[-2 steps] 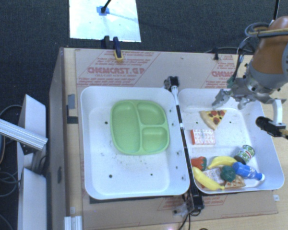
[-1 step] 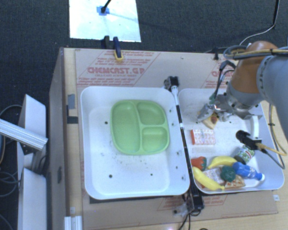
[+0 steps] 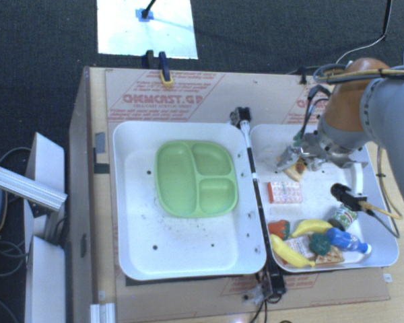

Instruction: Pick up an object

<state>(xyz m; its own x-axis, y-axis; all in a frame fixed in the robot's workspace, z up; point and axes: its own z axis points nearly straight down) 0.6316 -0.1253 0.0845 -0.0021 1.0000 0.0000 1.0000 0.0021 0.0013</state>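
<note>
Your gripper [image 3: 293,161] is pressing down on a tan toy food piece [image 3: 296,171], above the checkered packet [image 3: 285,192]; grip unclear.

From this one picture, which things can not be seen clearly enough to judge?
- The gripper: too small and blurred in the camera view to tell how its fingers stand.
- The tan object right under the gripper: whether it is gripped or just touched is unclear.
- The pile in the right bin's near corner: bananas and a blue bottle overlap smaller items there.
- The arm: cut off by the right edge.
</note>
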